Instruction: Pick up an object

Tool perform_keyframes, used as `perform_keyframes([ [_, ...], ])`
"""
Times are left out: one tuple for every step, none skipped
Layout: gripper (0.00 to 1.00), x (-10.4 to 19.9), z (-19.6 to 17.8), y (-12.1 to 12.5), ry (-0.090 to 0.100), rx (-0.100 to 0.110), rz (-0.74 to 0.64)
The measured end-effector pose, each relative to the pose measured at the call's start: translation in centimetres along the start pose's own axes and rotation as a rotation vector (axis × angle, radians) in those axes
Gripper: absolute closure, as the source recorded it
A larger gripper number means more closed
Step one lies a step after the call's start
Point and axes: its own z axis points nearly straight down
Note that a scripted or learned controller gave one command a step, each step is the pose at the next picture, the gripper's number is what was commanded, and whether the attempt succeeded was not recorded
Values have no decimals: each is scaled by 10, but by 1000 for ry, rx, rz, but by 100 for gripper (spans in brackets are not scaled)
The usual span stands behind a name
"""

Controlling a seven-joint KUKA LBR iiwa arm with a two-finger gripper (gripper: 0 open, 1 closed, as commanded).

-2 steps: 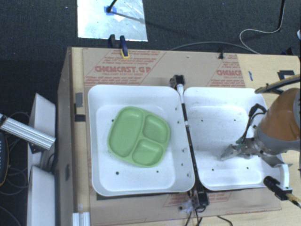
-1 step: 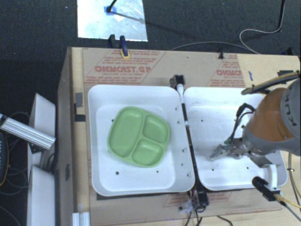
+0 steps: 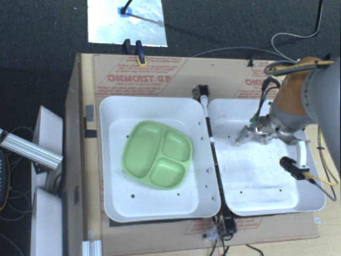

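Observation:
A light green divided plate (image 3: 157, 154) with three compartments lies flat in the middle of the left white bin (image 3: 114, 121). My gripper (image 3: 246, 136) is low over the right white bin (image 3: 266, 196), in its upper middle part, with its metal tip pointing left toward the divider between the bins. It is well to the right of the plate and apart from it. I see nothing at the gripper's tip.
The grey arm with its orange band (image 3: 290, 97) comes in over the right bin's far right corner. A black divider rail (image 3: 212, 148) runs between the bins. A cardboard sheet (image 3: 160, 73) lies under both bins.

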Motion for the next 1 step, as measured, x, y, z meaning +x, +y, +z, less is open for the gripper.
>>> perform_keyframes([
  [0, -17, -61, 70, -1, -2, -1],
])
